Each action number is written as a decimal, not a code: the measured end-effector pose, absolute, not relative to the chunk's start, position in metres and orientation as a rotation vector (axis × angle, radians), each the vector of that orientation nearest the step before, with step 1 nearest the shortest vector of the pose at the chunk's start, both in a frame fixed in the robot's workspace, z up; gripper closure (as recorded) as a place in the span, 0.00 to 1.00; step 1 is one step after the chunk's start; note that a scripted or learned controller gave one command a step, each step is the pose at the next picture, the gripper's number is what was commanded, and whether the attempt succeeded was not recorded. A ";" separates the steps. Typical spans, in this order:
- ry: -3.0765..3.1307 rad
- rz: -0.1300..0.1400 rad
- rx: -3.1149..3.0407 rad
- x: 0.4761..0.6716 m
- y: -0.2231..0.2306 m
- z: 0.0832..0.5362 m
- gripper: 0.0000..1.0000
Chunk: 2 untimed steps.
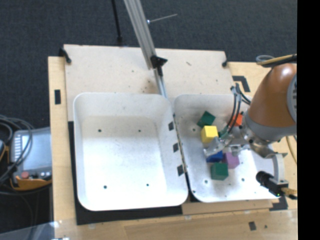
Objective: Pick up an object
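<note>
Blue plastic block sits low in the right-hand white bin, touching the dark green cube below it and the purple block to its right, with the yellow cube just above. You find the gripper directly over that cluster, between yellow and blue, so the blue block lies just below-left of it; whether its fingers are apart or together you cannot tell. No labels or readable writing appear on any item.
</note>
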<state>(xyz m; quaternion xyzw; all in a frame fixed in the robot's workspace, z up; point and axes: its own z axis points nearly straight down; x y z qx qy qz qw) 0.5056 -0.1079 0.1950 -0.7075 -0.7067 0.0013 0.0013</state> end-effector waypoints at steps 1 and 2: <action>-2.217 0.005 -2.222 0.499 -0.111 0.150 0.00; -2.221 0.001 -2.224 0.499 -0.112 0.099 0.00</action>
